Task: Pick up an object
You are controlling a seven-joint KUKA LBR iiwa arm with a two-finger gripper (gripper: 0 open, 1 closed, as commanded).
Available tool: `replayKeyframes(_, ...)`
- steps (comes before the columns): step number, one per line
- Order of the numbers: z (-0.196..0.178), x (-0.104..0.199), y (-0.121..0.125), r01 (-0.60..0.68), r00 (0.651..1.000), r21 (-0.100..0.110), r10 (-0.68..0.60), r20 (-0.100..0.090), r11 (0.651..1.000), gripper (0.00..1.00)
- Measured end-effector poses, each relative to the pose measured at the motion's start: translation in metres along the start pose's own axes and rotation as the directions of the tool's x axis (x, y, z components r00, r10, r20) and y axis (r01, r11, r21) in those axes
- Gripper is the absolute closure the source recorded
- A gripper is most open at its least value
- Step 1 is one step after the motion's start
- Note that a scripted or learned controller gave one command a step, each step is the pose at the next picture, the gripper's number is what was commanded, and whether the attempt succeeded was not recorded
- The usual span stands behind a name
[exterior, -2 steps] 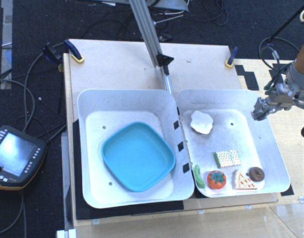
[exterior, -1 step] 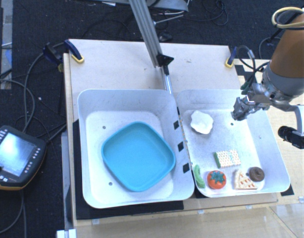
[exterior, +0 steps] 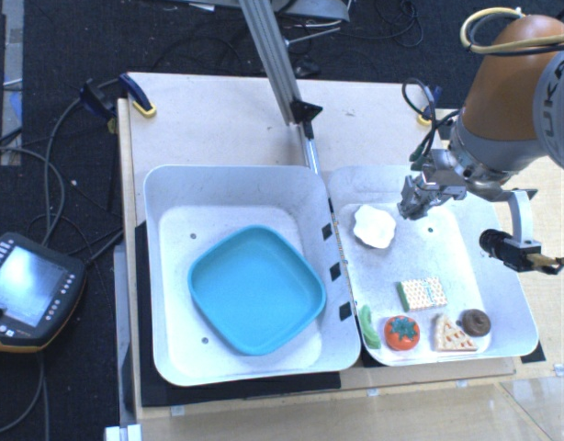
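Note:
My gripper hangs over the far part of the right bin, just right of a white lumpy object; it sits close beside that object, and whether they touch is unclear. Along the bin's near side lie a checkered wafer, a red tomato, a pizza slice, a brown doughnut and a green piece at the left wall. Nothing shows between the gripper's tips.
The left bin holds a blue square plate. A slanted metal pole rises behind the bins. A black clamp part sticks out over the right bin's right edge. A teach pendant lies on the floor at left.

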State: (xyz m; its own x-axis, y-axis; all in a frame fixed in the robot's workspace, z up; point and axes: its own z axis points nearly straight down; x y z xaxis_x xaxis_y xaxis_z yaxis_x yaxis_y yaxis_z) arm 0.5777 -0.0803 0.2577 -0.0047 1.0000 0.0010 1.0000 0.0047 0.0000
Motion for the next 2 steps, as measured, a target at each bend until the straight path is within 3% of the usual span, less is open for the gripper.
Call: replayKeyframes(2,0.025,0.107,-0.005,0.000,1.000,0.001,0.000,0.000,1.000,1.00)
